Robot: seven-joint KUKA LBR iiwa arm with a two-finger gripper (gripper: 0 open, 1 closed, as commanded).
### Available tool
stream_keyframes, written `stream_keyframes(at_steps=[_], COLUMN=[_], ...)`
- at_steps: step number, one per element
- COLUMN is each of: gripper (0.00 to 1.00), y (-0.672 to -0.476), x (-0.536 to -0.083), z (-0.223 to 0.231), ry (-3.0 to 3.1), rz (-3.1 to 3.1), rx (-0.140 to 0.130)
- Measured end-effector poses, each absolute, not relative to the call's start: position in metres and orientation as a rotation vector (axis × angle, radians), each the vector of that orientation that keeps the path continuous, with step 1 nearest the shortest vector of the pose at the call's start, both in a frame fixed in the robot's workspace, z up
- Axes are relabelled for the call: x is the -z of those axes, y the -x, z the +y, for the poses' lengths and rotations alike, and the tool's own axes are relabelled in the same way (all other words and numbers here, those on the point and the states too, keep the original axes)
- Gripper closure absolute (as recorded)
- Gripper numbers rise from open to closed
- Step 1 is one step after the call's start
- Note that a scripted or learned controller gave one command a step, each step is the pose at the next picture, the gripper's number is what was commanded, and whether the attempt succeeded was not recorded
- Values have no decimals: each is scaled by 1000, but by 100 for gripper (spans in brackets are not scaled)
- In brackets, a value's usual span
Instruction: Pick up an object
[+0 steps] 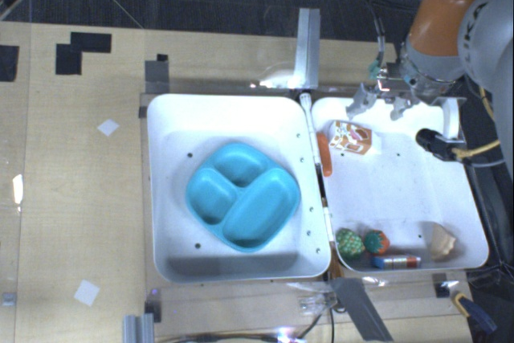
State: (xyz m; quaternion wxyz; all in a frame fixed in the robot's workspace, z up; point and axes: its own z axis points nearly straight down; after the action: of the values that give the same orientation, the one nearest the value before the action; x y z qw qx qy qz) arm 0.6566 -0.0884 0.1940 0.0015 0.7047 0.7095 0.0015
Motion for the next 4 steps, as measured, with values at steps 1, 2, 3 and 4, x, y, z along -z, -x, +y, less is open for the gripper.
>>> stream_keyframes(at_steps=[1,2,3,4], gripper=[0,0,0,0], y=[-663,-660,-655,-663], x=[-117,-111,-110,-109], z=[-94,-99,-108,-126], ry=[-2221,-2048,-1997,-1955], rz=[2186,2327,2373,2411], rx=[-35,-58,-55,-48])
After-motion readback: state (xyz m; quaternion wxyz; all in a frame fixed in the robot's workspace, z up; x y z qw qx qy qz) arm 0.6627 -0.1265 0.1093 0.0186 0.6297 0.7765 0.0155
